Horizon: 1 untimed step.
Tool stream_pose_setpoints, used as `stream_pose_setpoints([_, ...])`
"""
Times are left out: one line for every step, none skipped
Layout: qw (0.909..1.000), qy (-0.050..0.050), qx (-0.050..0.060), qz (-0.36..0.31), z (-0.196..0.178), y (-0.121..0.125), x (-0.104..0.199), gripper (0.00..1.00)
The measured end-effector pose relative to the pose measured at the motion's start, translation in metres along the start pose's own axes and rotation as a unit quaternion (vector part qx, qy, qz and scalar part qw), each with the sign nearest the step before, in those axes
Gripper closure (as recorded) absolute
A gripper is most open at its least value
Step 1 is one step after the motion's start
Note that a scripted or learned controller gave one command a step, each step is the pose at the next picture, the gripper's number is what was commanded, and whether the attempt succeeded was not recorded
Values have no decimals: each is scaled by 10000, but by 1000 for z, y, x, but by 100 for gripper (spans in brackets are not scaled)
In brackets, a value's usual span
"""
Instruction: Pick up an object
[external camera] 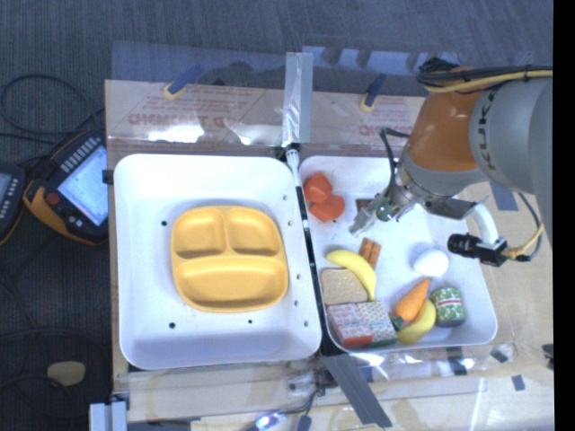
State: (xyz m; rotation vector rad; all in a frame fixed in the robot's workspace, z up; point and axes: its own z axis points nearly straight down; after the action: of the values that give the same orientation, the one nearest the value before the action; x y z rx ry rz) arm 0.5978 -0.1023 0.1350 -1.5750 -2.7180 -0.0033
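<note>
The tool (367, 220) hovers low in the right bin (481, 326), its opening impossible to judge, nothing visibly held. Banana (352, 269) and small brown piece (370, 252) lie just near-side; crowding could spoil a clean grasp.

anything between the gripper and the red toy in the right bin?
Nothing visible. The gripper hovers just right of the red toy, with bare bin floor between them. The banana lies nearer the camera, off that line.
</note>
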Motion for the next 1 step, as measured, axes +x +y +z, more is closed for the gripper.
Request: stream_pose_setpoints([9949,-1,17,1007,-48,10,85,100])
